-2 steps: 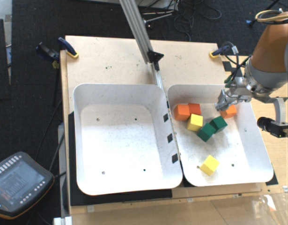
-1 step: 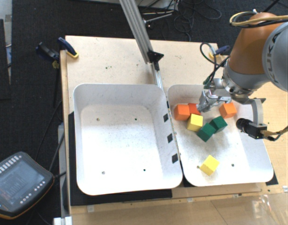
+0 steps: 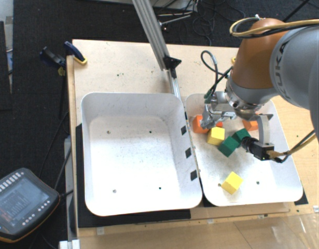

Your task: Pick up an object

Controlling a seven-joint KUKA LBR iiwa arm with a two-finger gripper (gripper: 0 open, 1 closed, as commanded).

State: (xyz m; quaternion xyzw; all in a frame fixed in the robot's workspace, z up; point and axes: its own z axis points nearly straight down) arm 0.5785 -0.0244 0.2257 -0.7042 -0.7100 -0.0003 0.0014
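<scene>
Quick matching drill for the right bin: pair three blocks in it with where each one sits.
Things:
1. lone yellow block
2. green block
3. orange block

Places:
A. at the bin's left wall, beside the gripper
B. apart from the cluster, toward the near edge
C. mid-bin, just right of another yellow block

Pairs: 1-B, 2-C, 3-A
</scene>
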